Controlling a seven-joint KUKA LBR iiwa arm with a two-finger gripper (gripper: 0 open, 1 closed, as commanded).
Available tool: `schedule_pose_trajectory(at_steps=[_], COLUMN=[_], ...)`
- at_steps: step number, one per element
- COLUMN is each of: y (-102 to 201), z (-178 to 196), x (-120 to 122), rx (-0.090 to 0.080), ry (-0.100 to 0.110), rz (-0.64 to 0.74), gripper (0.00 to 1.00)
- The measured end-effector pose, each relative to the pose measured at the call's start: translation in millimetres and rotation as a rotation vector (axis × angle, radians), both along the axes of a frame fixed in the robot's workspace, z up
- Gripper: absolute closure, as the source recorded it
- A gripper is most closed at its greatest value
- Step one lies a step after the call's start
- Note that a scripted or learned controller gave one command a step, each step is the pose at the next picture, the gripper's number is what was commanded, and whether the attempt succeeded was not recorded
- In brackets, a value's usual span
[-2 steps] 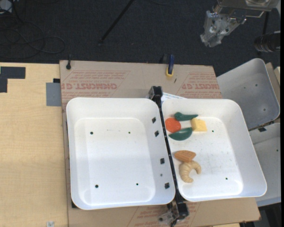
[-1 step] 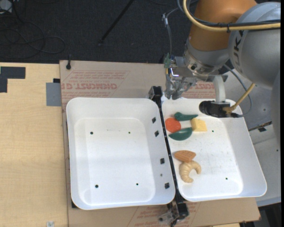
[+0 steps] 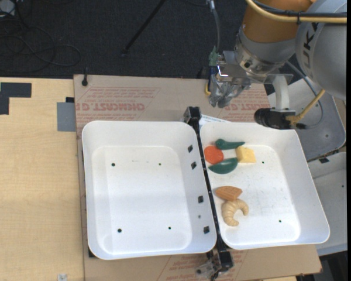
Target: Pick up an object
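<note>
Croissant (image 3: pixel 234 211) lies in right bin (image 3: pixel 304 215); jaws hang above, holding nothing

The hand (image 3: pixel 224 96) hangs above the right bin (image 3: pixel 307 174) holding toy foods (image 3: pixel 229 177).

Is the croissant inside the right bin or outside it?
Inside. The croissant lies on the floor of the right bin, just below the orange bread piece, within the white walls.
</note>
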State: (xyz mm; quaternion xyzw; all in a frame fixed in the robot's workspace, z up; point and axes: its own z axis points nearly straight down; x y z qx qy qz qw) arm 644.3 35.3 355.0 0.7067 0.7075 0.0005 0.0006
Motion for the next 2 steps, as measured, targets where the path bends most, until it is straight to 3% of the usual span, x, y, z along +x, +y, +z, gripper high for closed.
schedule_pose_trajectory(at_steps=[1,2], y=[1.7,62.4], z=[193.8,22.2], x=[-0.7,-2.1], rx=[0.0,-0.001], ry=[-0.014,0.022], rz=[0.002,0.004], gripper=[1.0,1.0])
